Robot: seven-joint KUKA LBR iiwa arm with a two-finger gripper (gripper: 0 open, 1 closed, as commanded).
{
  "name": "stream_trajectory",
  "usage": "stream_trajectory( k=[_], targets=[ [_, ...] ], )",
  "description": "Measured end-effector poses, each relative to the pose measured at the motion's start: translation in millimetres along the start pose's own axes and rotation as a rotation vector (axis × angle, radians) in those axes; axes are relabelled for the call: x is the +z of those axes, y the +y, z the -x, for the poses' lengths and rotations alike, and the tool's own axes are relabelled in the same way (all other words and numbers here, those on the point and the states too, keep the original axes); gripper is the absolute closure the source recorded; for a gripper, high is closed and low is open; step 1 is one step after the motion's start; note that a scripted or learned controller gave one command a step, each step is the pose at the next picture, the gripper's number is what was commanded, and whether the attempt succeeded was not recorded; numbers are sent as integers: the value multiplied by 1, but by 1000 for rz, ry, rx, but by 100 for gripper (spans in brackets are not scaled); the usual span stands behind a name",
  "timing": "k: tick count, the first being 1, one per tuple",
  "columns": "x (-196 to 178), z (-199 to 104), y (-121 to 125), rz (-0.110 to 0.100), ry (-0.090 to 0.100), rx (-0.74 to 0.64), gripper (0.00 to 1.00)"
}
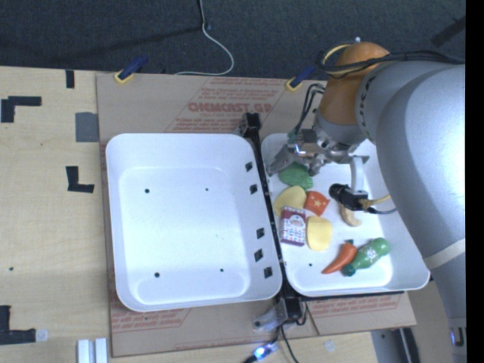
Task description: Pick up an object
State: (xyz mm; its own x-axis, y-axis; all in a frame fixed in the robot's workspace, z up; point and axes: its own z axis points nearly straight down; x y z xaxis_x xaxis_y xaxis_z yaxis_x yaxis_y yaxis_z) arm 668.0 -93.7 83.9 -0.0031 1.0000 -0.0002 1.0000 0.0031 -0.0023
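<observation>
Your arm (408,127) reached in from the right and hung low over the far end of the right bin (408,282), with the gripper (302,156) just above a green, rounded, glossy-looking piece (296,177) that lay near the divider between the bins. From this slanted view you could not tell how wide the gripper stood or whether it had hold of anything; the wrist hardware covered the tips.

The things you could pick all lay in the right bin, crowded toward its left side. Just nearer than the green piece sat a pale yellow lump (290,199), touching a small red-orange piece (316,202). Below those lay a little dark-red packet with white print (293,226), beside a yellow, oval piece (319,234). Nearer the front rim an orange carrot-shaped toy (340,257) lay at a slant, touching a green bottle-shaped item with a white label (366,254). A tan, curved piece (349,216) lay under a black part on the arm. The left bin (181,225) stood beside it.
</observation>
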Motion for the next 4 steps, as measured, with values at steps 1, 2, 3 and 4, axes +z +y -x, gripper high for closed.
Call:
stream_trajectory(
  k=[1, 2, 3, 4],
  targets=[
    [-12, 2, 1, 4, -3, 1, 100],
    [-106, -47, -92, 2, 3, 0, 100],
    [-214, -90, -45, 16, 1, -4, 100],
    [-268, -157, -21, 9, 2, -6, 100]
  ],
)
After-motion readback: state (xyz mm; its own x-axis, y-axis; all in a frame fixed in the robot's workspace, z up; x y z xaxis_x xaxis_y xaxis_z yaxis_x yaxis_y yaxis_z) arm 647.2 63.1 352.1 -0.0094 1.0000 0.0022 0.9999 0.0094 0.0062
